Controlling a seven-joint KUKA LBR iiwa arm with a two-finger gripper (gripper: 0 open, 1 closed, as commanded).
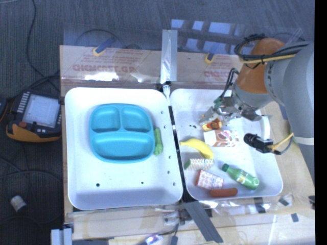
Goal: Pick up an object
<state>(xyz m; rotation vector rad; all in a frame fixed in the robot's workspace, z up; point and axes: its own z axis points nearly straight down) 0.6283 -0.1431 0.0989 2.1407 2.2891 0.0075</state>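
Jaws point(220, 111) are hovering low in the right bin point(271, 188), their spread impossible to tell, with a small orange-and-red packet point(212, 123) lying just beneath them.

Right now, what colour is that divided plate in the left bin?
Light blue; the divided plate shows plainly in the camera view.
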